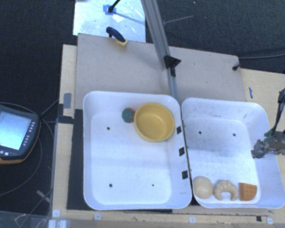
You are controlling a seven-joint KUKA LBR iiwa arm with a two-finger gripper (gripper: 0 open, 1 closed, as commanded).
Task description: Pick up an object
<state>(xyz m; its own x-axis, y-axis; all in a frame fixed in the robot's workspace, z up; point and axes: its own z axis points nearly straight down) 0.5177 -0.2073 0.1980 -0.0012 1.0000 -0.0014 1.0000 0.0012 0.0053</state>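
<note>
At the right edge of the frame, the pincer is seen over the right rim of the right bin, and nothing can be seen held in it; whether it is released or clenched cannot be told from this view. The approach step is judged to be in hand, with no object yet taken. Three candidates are lined up along the lower edge of the right bin: a pale round bun, a croissant-shaped piece just beside it, and an orange wedge at the lower right corner, all close together. The nearest of them, the orange wedge, lies below the pincer in the frame, so a shift toward the bottom of the frame and a descent would be called for next; crowding against the bin wall may make a clean grasp harder. The left bin carries a yellow bowl near its upper right corner, with a small dark green ball touching the bowl's left side. Both bins are borne by the counter.
</note>
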